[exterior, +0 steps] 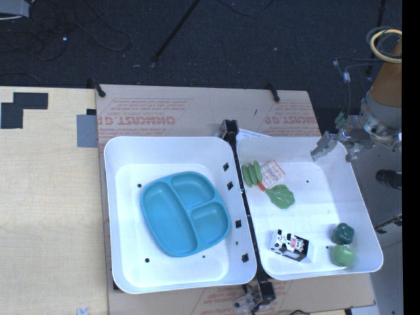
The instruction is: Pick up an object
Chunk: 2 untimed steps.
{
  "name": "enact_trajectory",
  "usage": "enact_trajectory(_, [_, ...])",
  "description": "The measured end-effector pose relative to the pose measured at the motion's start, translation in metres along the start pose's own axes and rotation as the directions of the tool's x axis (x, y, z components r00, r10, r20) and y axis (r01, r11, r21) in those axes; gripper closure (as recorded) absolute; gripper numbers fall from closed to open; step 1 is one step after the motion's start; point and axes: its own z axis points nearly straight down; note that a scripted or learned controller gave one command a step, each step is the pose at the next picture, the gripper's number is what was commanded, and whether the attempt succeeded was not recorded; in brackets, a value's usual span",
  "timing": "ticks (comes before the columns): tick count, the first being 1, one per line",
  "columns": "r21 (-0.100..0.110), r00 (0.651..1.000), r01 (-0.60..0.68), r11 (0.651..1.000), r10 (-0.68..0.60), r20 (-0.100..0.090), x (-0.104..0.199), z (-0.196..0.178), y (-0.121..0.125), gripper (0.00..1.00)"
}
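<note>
I see two bins side by side on the desk [46, 195]. The left bin [121, 156] has a plate with three parts [185, 212] lying in its middle. In the right bin [325, 176], near the wall next to the left bin, lie some bean pods [251, 173], with a small packet [273, 172] just beside them and a leafy thing [281, 196] in front of the packet. A small card box [289, 244] lies closer to me. Two round things [342, 233] sit touching in the right bin's near right corner. The gripper [341, 143] hangs over that bin's far right corner.
</note>
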Motion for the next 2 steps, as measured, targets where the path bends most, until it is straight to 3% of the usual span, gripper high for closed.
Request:
enact_trajectory(1, [-0.013, 1.000, 0.002, 1.000, -0.002, 0.003, 0.000, -0.009, 0.003, 0.00])
enact_trajectory(2, [-0.010, 1.000, 0.006, 1.000, -0.006, 0.002, -0.001, 0.041, 0.012, 0.00])
